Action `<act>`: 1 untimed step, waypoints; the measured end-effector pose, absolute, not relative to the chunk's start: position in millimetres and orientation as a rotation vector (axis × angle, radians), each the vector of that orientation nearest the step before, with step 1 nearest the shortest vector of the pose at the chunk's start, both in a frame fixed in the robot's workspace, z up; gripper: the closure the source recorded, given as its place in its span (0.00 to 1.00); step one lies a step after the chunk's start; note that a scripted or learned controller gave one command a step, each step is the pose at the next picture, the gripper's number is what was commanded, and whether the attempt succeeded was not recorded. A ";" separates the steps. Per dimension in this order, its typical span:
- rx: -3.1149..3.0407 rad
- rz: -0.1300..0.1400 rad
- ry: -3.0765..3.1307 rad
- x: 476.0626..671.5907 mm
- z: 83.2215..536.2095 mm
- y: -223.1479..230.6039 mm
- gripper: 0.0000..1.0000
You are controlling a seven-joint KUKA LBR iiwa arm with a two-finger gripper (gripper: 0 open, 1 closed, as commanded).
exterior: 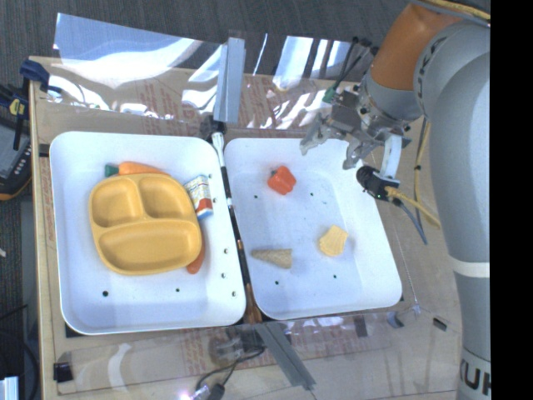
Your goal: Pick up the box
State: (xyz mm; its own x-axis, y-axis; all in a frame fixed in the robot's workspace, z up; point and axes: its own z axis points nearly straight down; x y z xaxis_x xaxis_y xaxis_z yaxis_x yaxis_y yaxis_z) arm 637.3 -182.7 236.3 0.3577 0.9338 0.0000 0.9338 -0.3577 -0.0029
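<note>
The open gripper (333, 144), fingers spread and holding nothing, hovers over the right bin (379, 273) at its one o'clock corner. The box (199, 197), small and printed, lies in the left bin (67, 223), wedged against the yellow divided plate (146, 223) at its three o'clock edge, likely awkward to grasp.

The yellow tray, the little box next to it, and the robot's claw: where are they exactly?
yellow tray (146, 223): camera view, on its large front compartment.
box (199, 197): camera view, on its printed face.
gripper (333, 147): camera view, midway between its fingertips.
</note>
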 end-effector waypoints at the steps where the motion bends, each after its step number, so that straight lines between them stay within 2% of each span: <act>1: -2.754 0.005 -1.501 633.6 90.5 -165.0 0.00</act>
